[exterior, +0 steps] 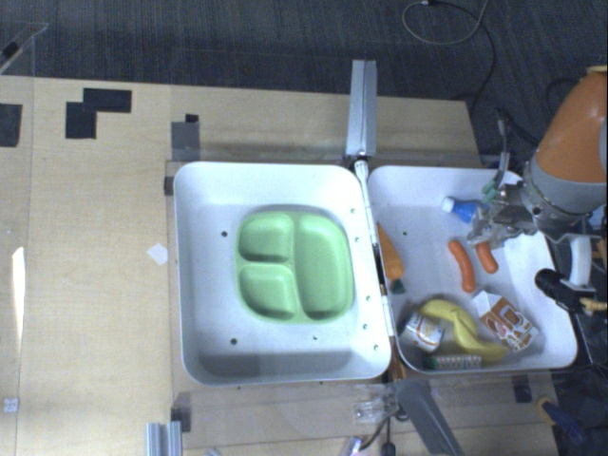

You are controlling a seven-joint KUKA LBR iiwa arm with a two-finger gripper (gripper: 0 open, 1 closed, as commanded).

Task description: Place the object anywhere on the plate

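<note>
Nothing lies on the green plate (left bin). The gripper hovers over the sausages at right; its spread is unclear.

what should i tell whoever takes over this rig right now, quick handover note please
Gripper: over the upper part of the right bin, above the small sausages; whether its fingers are open or shut cannot be made out, and nothing is seen held.
Plate: the green divided plate sits in the middle of the left bin, with nothing on it.
Right bin also holds a banana, a can, a carrot, a small printed packet and a blue and white item.
Done: nothing placed yet.
Left: grasp one object, carry it across to the left bin, set it anywhere on the plate.
</note>
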